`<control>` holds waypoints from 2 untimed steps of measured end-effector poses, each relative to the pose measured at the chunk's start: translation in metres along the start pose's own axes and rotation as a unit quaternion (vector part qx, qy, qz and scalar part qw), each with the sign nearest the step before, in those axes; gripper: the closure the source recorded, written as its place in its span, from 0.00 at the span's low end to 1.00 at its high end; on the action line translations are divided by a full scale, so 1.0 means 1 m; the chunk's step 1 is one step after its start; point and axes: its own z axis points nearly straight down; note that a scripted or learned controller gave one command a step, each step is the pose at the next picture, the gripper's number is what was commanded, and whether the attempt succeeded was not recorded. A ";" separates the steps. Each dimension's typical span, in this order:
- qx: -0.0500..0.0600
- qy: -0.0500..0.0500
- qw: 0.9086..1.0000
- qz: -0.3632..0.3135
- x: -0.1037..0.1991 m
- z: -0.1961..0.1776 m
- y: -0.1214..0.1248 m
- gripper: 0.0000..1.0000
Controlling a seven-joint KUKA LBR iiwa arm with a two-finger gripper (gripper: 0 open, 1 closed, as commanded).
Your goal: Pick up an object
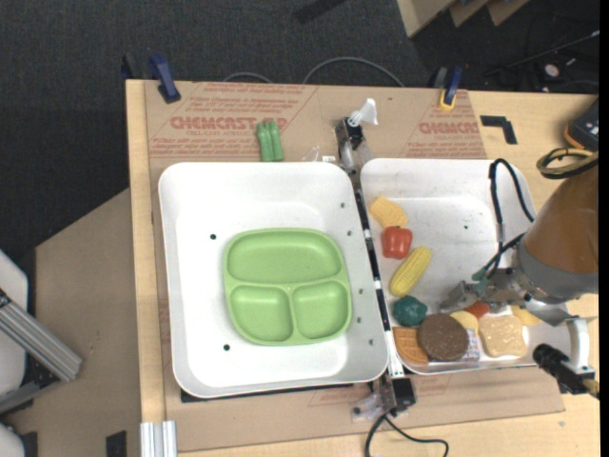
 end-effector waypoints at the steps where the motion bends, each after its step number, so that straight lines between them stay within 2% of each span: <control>1: -0.008 -0.004 1.000 -0.001 -0.027 -0.093 0.004 0.00; 2: 0.000 0.001 1.000 -0.004 0.029 -0.038 0.002 0.00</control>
